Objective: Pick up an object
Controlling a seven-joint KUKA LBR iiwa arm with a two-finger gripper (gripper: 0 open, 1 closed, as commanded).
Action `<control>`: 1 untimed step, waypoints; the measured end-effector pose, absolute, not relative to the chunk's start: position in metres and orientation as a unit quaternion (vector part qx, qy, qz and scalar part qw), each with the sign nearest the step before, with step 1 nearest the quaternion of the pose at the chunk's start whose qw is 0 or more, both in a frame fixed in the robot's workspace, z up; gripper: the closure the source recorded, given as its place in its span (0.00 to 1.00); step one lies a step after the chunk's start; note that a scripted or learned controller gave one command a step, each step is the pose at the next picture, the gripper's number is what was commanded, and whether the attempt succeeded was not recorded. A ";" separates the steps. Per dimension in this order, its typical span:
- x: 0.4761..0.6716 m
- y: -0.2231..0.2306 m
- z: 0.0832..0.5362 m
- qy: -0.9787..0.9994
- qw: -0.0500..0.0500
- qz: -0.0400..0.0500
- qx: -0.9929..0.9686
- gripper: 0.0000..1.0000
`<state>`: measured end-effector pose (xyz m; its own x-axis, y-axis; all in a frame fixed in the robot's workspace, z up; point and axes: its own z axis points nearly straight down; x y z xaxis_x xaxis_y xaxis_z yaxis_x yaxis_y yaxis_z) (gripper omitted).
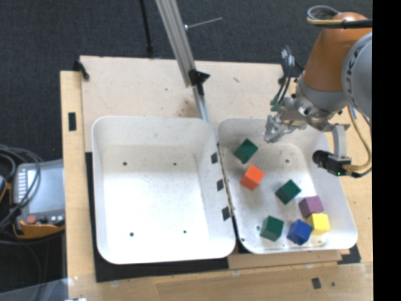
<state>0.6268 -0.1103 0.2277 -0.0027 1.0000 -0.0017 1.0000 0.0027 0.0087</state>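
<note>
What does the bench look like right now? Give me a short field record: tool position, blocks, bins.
tool: above the far edge of the right bin, nothing seen between its fingers
right bin: holds seven blocks
green blocks: three
orange block: near the bin's left wall
purple block
yellow block
blue block: touching the yellow one
nearest block to tool: the far green one
left bin

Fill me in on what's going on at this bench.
A KUKA arm reaches in from the right, its gripper hanging over the far end of the right bin, nearest a green cube. An orange cube and five more cubes lie in that bin. Nothing is lifted yet.
</note>
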 end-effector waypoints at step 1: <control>0.628 -0.112 0.282 0.708 0.003 0.002 0.706 1.00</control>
<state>0.6282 -0.1117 0.2823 -0.0037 1.0000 -0.0016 1.0000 0.0037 0.0075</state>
